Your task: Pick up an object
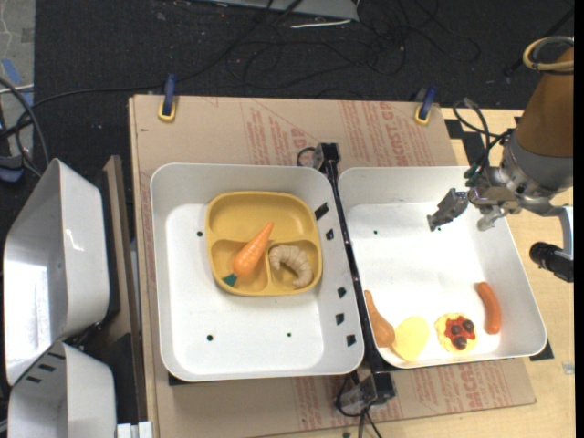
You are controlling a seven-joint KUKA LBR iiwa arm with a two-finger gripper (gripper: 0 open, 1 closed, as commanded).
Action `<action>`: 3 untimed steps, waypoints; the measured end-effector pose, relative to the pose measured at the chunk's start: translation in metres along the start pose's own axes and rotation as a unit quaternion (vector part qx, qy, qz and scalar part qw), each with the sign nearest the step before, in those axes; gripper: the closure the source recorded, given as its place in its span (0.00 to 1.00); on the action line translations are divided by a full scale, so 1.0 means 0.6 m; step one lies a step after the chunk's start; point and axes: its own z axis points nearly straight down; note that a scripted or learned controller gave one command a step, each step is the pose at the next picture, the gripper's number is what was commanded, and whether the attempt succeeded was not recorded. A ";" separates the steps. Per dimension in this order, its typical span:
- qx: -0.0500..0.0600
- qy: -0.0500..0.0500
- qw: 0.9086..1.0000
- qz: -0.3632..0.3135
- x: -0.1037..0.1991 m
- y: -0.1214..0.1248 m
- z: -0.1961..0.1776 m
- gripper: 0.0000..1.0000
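Two shallow white bins side by side on a bench (274, 130) topped with brown cardboard. In the left bin (182, 336), a yellow divided plate (228, 213) holding a carrot (253, 250) tilted across its divider and a pale shrimp (292, 264) just beside it. Along the near edge of the right bin (411, 190): an orange chicken leg (378, 319), a yellow disc (411, 337) touching it, a small pizza-like piece (456, 331), a sausage (490, 307). Above that bin's far right part, a grey arm (538, 144) with orange band, dark claw (447, 210) hanging over bare white floor, well apart from the food.
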 end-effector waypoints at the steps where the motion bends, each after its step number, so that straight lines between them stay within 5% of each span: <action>1: -0.007 -0.001 1.000 -0.002 0.001 0.005 -0.013 0.00; 3: -0.004 -0.001 1.000 0.000 -0.009 0.006 0.169 0.00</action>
